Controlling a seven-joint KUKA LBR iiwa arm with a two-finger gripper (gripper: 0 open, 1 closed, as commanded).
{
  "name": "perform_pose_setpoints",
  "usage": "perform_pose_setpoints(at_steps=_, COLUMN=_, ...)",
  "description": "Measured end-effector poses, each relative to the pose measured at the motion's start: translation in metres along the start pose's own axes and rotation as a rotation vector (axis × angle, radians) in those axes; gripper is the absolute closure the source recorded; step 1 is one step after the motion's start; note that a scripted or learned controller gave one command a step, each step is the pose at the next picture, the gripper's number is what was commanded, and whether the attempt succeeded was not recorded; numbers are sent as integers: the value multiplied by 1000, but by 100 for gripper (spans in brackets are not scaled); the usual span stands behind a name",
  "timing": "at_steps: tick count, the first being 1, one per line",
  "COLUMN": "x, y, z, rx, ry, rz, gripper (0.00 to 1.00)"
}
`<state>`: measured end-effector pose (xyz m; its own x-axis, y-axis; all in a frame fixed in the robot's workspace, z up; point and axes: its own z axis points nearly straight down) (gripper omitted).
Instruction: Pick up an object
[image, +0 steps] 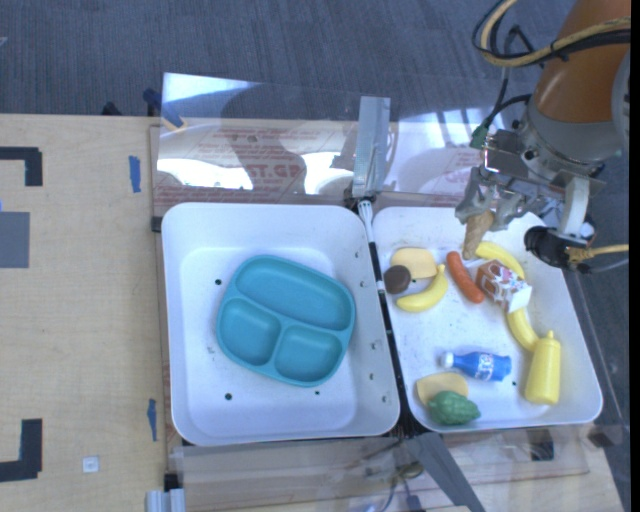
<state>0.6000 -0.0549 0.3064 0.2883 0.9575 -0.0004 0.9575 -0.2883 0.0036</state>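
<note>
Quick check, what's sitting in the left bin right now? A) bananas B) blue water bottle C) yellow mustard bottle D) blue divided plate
D: the blue divided plate lies alone in the left bin, while the mustard bottle, bananas and water bottle are all in the right bin.

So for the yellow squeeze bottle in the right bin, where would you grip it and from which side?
Across the wide body of the yellow squeeze bottle, coming straight down from above. It lies flat near the right bin's outer wall, cap pointing up-image toward a banana that nearly touches it. The body's long sides look free, so fingers closing across its width should fit, though the wall side is tight.
</note>
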Motion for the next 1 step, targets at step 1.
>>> perform_pose_setpoints(at_steps=1, x=14, y=41, z=99, rx=18, ry=-5, rz=68, gripper=100)
